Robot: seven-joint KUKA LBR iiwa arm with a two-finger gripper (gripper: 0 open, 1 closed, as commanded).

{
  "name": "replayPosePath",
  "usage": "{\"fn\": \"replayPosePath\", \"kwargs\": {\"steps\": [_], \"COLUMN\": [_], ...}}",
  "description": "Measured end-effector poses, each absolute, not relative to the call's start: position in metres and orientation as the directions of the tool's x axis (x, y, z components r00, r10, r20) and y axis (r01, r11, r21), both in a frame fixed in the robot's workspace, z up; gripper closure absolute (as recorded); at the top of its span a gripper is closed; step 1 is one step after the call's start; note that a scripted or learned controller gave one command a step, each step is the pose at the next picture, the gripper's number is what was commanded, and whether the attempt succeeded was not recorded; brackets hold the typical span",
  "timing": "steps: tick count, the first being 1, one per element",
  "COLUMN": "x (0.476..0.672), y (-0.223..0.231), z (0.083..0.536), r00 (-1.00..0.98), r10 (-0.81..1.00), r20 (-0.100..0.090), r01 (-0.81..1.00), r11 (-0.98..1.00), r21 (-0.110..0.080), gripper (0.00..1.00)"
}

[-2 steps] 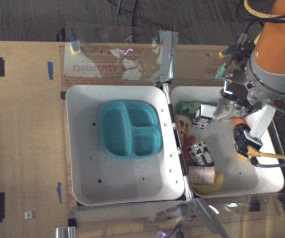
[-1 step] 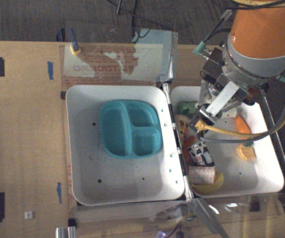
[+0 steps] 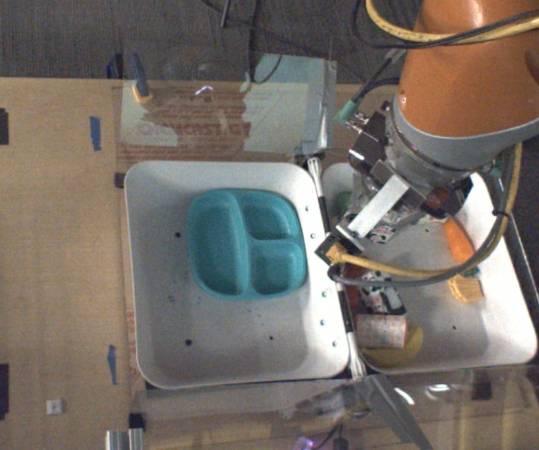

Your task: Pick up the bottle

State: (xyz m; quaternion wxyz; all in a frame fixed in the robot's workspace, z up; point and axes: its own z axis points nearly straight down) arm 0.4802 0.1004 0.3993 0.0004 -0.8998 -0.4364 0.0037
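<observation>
1. In the right bin (image 3: pixel 517 331), over its left half, the gripper (image 3: pixel 355 242) hangs low beneath the grey and orange arm (image 3: pixel 471 73), with its lower end close to the wall that divides the two bins.
2. How the jaws stand cannot be told: wrist hardware, a white bracket and a looping yellow cable (image 3: pixel 410 272) hide them, and nothing can be seen held between them.
3. No object in the right bin can be made out with certainty as the bottle; the likeliest is a small cylindrical thing with a pale label (image 3: pixel 381 330), lying on its side near the bin's front left corner.
4. That cylinder lies just in front of the gripper, toward the front edge, apart from the gripper's visible parts and not between them.
5. It rests on or against a yellow round object (image 3: pixel 398 349) at the front wall.
6. An orange object (image 3: pixel 458 240) and a smaller orange-yellow piece (image 3: pixel 466 290) lie toward the right side of the same bin, well apart from the gripper.
7. The left bin (image 3: pixel 157 326) carries a teal divided tray (image 3: pixel 247 242), set toward its rear centre.
</observation>
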Motion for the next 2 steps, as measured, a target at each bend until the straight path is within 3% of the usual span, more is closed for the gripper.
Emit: {"fn": "replayPosePath", "kwargs": {"steps": [1,2], "x": [0.48,0.529], "y": [0.118,0.119], "z": [0.385,0.408], "r00": [0.38,0.21], "r10": [0.925,0.978], "r20": [-0.005,-0.002], "r01": [0.925,0.978], "r11": [-0.38,-0.21], "r21": [-0.007,-0.002], "gripper": [1.0,1.0]}}
